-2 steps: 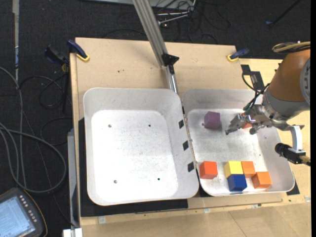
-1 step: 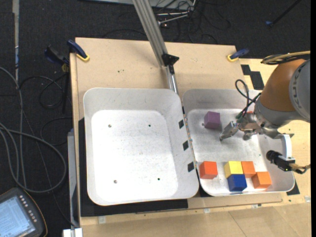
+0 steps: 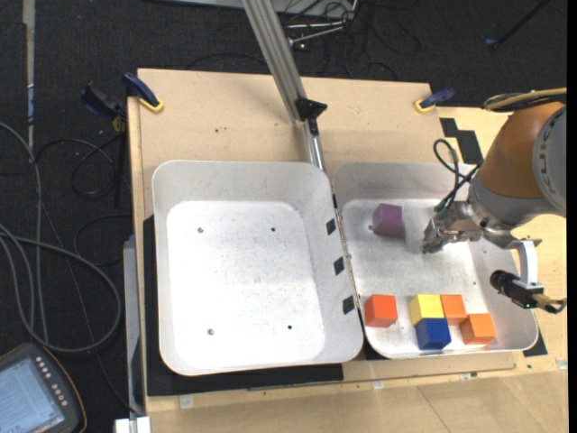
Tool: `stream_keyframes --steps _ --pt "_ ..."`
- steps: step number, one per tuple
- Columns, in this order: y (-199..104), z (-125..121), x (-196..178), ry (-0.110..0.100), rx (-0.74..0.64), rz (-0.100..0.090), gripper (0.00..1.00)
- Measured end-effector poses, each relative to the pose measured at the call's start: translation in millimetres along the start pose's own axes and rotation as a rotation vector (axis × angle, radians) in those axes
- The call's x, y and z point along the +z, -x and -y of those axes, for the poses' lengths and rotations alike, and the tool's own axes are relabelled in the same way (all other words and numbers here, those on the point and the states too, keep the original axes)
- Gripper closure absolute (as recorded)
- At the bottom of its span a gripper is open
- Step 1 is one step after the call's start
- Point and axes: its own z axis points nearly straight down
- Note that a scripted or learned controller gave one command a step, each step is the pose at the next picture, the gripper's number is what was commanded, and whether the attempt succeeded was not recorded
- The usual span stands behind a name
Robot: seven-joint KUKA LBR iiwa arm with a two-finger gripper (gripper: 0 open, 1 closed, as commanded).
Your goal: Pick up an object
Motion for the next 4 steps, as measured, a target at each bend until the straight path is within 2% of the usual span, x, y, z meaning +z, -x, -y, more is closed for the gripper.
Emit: stream_keyframes --steps 2,3,4 --pt "-10.4 -17.1 -97.4 0.005 -0.006 0.002 1.00" --pt "-10.5 -18.6 -133.1 0.004 -0.005 0.001 1.00" --pt "-59.9 -16.9 -130.2 -0.002 -0.009 -0.002 1.00"
